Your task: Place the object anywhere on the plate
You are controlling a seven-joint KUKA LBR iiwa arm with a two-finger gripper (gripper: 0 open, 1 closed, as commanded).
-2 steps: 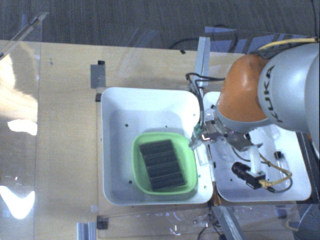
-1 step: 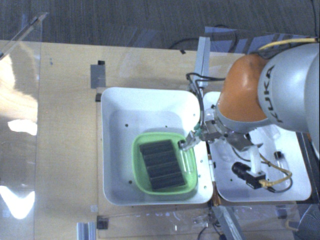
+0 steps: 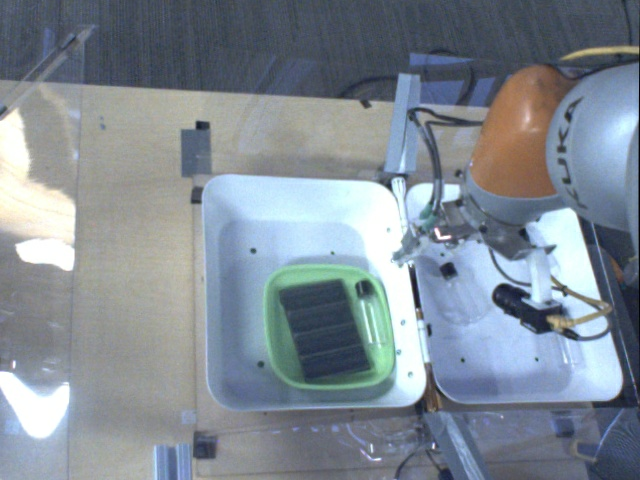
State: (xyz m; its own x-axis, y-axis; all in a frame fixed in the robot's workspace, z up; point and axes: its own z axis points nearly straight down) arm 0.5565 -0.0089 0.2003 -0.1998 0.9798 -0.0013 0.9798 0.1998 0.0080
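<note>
In the left bin [image 3: 225,298], toward its near right corner, the dark ridged object [image 3: 320,330] already lies on the green plate [image 3: 278,348], so placing looks finished, while the gripper [image 3: 432,238], its grip unreadable, hovers over the right bin's [image 3: 590,368] far left corner and should simply retreat.

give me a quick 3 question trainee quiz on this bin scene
1. True or false: the green plate sits in the left bin.
2. Which bin is the arm above? A) left B) right
3. What lies on the plate?

Key: 1 true. 2 B, the right bin. 3 a dark ridged block, with a small clear bottle beside it.
</note>
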